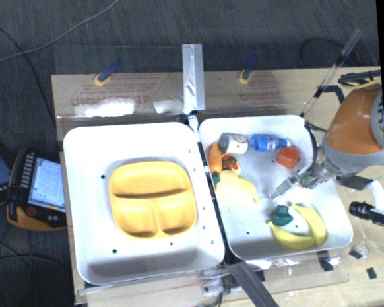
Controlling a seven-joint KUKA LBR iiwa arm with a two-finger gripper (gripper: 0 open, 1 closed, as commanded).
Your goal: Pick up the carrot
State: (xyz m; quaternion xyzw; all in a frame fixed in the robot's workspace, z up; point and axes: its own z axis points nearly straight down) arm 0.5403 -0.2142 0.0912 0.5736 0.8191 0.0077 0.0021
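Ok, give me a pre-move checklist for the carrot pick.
1. Carrot located: ok, it lies against the left wall of the right bin, near the back.
2. Carrot free of clutter: not ok, a small orange-red item and a yellow fruit touch or crowd it.
3. Gripper over carrot: not ok, it sits mid-bin, to the carrot's right.
4. Gripper empty: cannot tell.
5. Path leftward: not ok, the yellow fruit lies between.
6. Left bin's yellow tray out of the way: ok.

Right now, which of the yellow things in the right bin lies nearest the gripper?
The banana along the bin's near edge, just below the gripper; the paler yellow fruit lies farther left.
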